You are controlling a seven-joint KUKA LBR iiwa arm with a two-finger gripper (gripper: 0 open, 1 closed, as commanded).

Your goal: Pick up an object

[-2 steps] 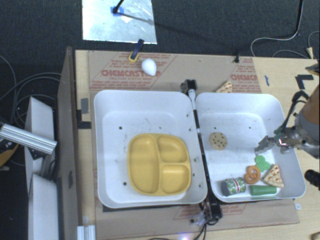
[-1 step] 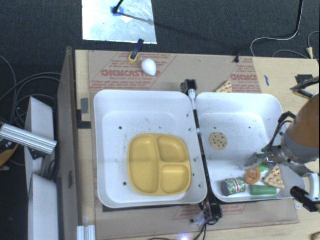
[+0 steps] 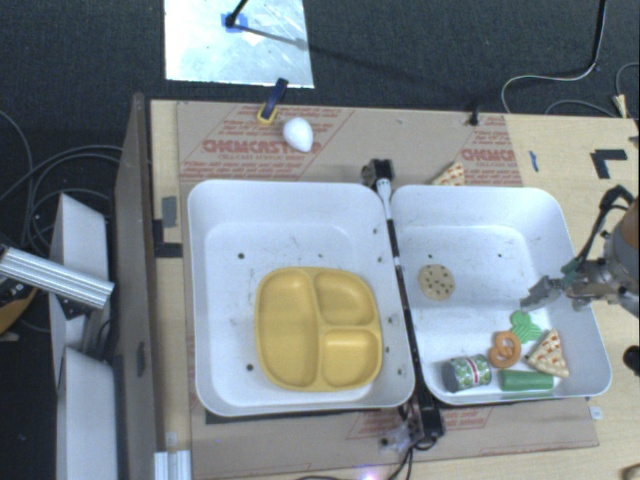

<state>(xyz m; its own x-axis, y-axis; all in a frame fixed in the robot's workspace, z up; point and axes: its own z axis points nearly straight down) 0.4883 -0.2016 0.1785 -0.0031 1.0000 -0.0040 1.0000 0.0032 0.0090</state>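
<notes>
Reaching in over the right bin's (image 3: 470,203) right edge, my gripper (image 3: 548,290) shows as a grey, blurred shape just above the toys in that bin's near right corner. I cannot tell how it is set; it is too smeared, and the arm behind it is cut off by the frame.

Just below it lies a green leafy toy (image 3: 524,323), partly covered by a pretzel (image 3: 505,348). A pizza slice (image 3: 548,353), tan with red dots, sits beside the pretzel, close to the right wall. Along the near edge rest a green bar-shaped toy (image 3: 527,379) and a small can (image 3: 468,372) with a green and red label, lying on its side. A speckled cookie (image 3: 436,281) lies apart, near the left wall.

The left bin (image 3: 225,258) carries a yellow divided plate (image 3: 319,326) toward its near edge. Beyond the bins, on the cardboard (image 3: 220,143), sit a white egg (image 3: 298,133) and a second pizza slice (image 3: 450,175), half hidden behind the right bin's far rim.
</notes>
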